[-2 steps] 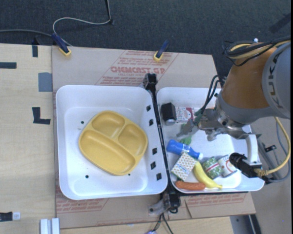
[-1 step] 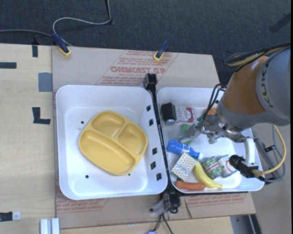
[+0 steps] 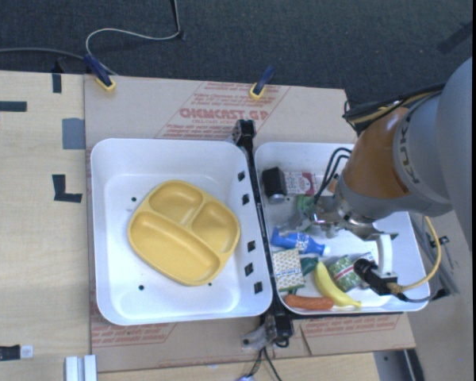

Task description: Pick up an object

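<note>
The right bin (image 3: pixel 404 304) holds a jumble of small items: a blue bottle (image 3: pixel 297 242), a yellow banana (image 3: pixel 334 285), a red-orange piece (image 3: pixel 309 301), a checkered packet (image 3: pixel 288 266), a green packet (image 3: pixel 347 271) and a black block (image 3: pixel 272 182). My gripper (image 3: pixel 321 221) is lowered into this bin just above the blue bottle, beneath the orange wrist band (image 3: pixel 377 161). Whatever lies under the wrist is hidden.
In the left bin (image 3: pixel 111 213) lies a yellow divided plate (image 3: pixel 184 231). A black divider with clips (image 3: pixel 252 213) runs between the bins. Both bins rest on cardboard (image 3: pixel 214 109), with two yellow-blue clamps (image 3: pixel 100 73) at its far edge. The arm covers the right bin's right half.
</note>
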Motion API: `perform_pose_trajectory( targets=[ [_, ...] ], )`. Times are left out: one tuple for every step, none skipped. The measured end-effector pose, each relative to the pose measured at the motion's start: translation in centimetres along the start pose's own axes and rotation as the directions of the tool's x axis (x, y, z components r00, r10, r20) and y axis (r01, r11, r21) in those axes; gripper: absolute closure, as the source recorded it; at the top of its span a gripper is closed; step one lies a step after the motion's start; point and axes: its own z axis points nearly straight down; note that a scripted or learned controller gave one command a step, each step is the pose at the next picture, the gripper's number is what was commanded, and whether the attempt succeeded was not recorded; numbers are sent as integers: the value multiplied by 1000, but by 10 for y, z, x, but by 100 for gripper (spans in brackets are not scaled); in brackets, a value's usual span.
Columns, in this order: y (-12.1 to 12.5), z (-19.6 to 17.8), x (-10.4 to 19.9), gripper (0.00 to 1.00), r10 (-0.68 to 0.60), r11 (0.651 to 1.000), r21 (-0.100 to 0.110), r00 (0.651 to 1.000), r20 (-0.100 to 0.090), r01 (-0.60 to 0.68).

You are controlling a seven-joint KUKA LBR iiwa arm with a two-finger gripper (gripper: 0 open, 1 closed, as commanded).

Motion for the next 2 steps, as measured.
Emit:
perform_pose_trajectory(
  targets=[
    [1,-10,1,100,-1,1000,-2,1000,-2,1],
    [1,-10,1,0,-1,1000,-2,1000,-2,1]
  ],
)
